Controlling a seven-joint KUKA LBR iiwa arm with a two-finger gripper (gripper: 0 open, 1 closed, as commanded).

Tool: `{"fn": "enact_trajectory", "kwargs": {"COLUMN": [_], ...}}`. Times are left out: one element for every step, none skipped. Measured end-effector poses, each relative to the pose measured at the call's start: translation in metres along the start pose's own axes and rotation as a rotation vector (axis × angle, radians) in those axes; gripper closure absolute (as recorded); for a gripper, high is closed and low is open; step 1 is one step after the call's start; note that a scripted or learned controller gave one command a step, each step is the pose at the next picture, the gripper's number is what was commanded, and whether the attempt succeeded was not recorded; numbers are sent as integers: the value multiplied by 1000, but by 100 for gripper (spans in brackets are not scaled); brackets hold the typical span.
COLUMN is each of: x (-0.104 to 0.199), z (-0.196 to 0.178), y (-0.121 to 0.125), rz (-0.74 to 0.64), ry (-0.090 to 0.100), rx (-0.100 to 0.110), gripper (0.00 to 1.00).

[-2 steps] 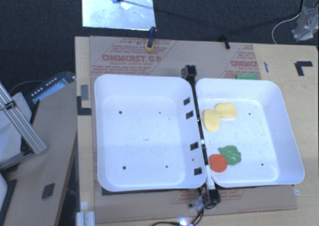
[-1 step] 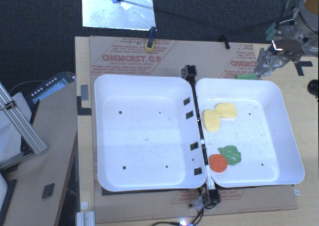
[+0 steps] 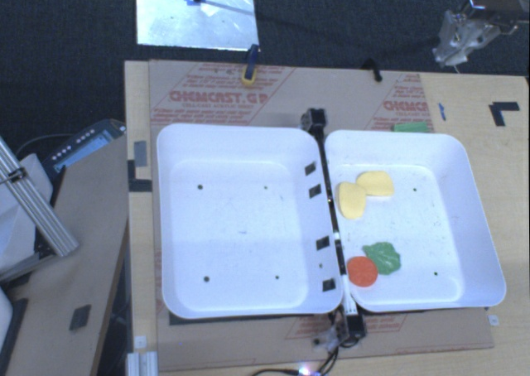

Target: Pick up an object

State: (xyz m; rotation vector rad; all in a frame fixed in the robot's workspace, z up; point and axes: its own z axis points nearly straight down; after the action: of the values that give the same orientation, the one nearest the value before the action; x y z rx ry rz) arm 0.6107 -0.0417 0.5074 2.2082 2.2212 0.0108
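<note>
The camera view looks down on two white bins side by side. The right bin (image 3: 464, 200) has four small things in it. Two yellow pieces (image 3: 364, 192) lie touching each other near the middle (one is a bit higher up). Closer to the front edge, a red disc (image 3: 361, 272) sits right against a green leafy piece (image 3: 384, 256). The left bin (image 3: 240, 217) is beside it. The gripper (image 3: 464, 35) hangs up in the far right corner, well away from both bins. I cannot tell how its jaws stand.
</note>
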Motion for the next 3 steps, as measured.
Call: {"fn": "enact_trajectory", "kwargs": {"x": [22, 60, 95], "z": [-31, 87, 53], "y": [-37, -129, -124], "rz": [0, -1, -1], "ry": [3, 3, 3], "rx": [6, 25, 6], "gripper": [100, 100, 100]}}
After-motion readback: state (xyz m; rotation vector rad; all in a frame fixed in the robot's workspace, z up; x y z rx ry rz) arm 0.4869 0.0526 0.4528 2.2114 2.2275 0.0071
